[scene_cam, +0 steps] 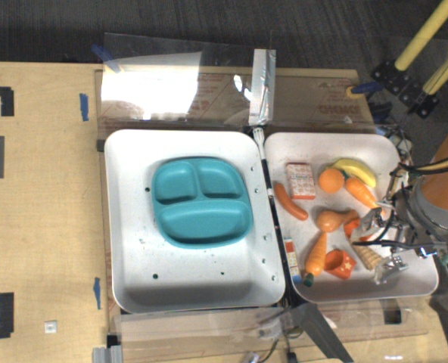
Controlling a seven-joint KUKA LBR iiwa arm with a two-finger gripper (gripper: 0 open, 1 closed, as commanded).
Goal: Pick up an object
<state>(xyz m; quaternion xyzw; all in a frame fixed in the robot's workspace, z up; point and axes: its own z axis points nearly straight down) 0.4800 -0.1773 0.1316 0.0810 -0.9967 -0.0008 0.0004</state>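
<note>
Toy food of moulded plastic fills the right-hand shallow white bin (413,278) in the camera view, and any piece of it would serve the task: a red sausage (290,201) near the bin's left wall, a small printed carton (300,180) just above it, a round orange fruit (331,181) touching a yellow banana (356,170), a long orange carrot (360,191) beside them, a second carrot with a green tip (315,255) lower down, and a small red cup-like piece (339,263) next to it. All of these look light, hard and hollow, so weight should be no trouble; the smooth, rounded skins are likely to slip or roll out of a pinch. The carton, flat-sided and stiff, seems the safest to take across its narrow width; the carrots and sausage are best taken across the middle of their length. The pieces lie crowded, several touching, so a neighbour may be nudged. The left-hand white bin (126,225) carries a teal divided plate (201,203) of stiff plastic, well apart from the toys. The tool (381,237) sits low at the right bin's right side, among wires and metal parts, close to a pale ridged cone (368,257); how wide it stands I cannot tell, and nothing shows clearly held in it. The bins rest on a tan tabletop (42,203).
</note>
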